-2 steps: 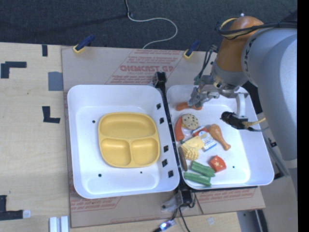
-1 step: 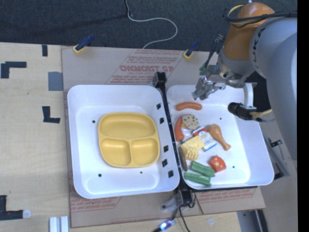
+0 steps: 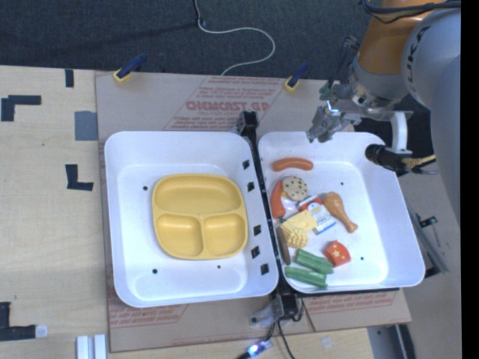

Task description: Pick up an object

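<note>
gripper [image 3: 323,128] hangs over the far rim of the right bin [image 3: 389,200], up near its back-left corner, w/ nothing between its tips. can't tell if it's open or shut from this angle, the tip area is too small and dark to read.

task things all sit in the right bin, bunched toward its left half. closest to the pincer is the sausage [image 3: 292,164], lying just toward the camera and a bit left of it, near the bin's back wall. its long axis runs roughly left-right across the view, so a grasp would want to close across the short way, i.e. front-back. that's prob the easiest target: it lies apart from the rest, w/ bare white floor round it.

further toward the camera the pile gets tight: cookie [image 3: 294,187] beside a second red sausage [image 3: 278,198] hard by the left wall, then drumstick [image 3: 338,209], a small blue-white carton [image 3: 322,221], yellow corn [image 3: 296,230], red pepper [image 3: 337,253] and green bean pods [image 3: 307,268] near the front edge. many touch or overlap, so a pick there risks catching two or slipping off.

left bin [image 3: 120,200] holds just a yellow divided plate [image 3: 200,215], well apart from the arm.

surface: smooth white plastic, shallow walls. bench is brown cardboard.
</note>
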Available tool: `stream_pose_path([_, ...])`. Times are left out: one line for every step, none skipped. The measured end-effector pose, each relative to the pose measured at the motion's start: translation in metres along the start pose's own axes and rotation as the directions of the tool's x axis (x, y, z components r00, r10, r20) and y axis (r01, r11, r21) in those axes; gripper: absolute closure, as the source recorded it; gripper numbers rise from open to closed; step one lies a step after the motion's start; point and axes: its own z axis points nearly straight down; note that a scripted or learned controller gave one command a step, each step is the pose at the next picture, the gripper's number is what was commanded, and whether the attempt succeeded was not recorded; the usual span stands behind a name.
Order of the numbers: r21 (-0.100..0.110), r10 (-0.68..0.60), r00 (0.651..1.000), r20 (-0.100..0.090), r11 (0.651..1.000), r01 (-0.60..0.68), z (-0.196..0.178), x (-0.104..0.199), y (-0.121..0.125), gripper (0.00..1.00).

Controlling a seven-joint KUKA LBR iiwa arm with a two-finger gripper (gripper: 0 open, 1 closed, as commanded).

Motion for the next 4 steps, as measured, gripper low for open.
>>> stream_pose_path([0.004, -0.005, 1.0, -0.002, 1.0, 0.005, -0.004, 0.058, -0.007, 1.0])
stream_pose_path([0.004, -0.006, 1.0, -0.002, 1.0, 0.006, -0.005, 0.113, 0.006, 1.0])
stream_pose_path([0.005, -0.006, 1.0, -0.002, 1.0, 0.006, -0.004, 0.176, 0.001, 1.0])
stream_pose_path([0.007, -0.001, 1.0, 0.0, 1.0, 0.001, 0.012, 0.188, 0.006, 1.0])
